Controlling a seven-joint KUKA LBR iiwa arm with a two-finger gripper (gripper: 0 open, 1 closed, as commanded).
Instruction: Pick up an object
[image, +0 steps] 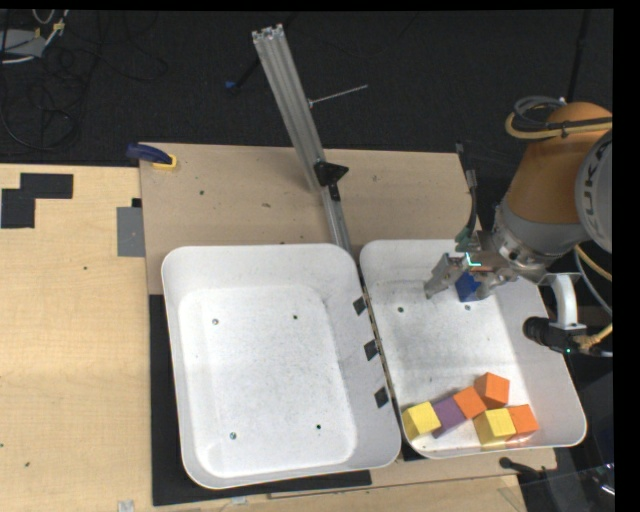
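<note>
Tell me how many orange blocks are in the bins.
3, all in the right bin's near corner: orange block one, orange block two, orange block three. Others could be hidden beneath.

Light wooden bench (70, 330) — black cut-out patches are seen at its left. A raised board (300, 195) — crossed by a slanted aluminium rail (300, 120). Behind, dark carpeted floor (150, 70) strewn with cables.

The gripper (462, 277) covers part of the blue block (468, 288). The purple block (450, 417) hides partly under the other blocks. The arm (560, 190) is cut off at the right edge.
</note>
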